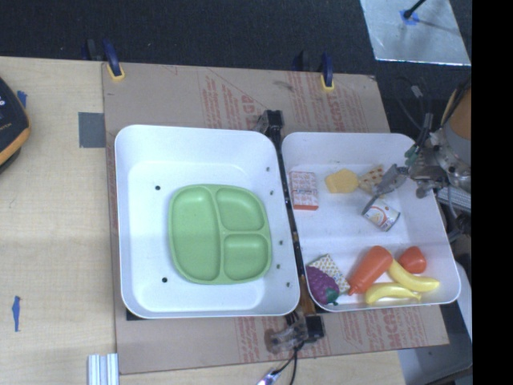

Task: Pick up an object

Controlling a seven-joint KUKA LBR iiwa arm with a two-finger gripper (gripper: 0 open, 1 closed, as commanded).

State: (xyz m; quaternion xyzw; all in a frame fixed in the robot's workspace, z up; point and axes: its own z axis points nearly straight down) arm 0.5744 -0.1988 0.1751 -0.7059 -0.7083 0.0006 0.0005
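1. Camera view: the grey tool reaches in from the right over the right white bin, its fingers spread and pinching nothing.
2. The small silver can lies on its side just below the tool's tips.
3. A yellow wedge and a tan cracker lie left of the tool.
4. An orange carrot, red tomato and yellow banana crowd the near right corner.
5. The left white bin holds a green divided plate.
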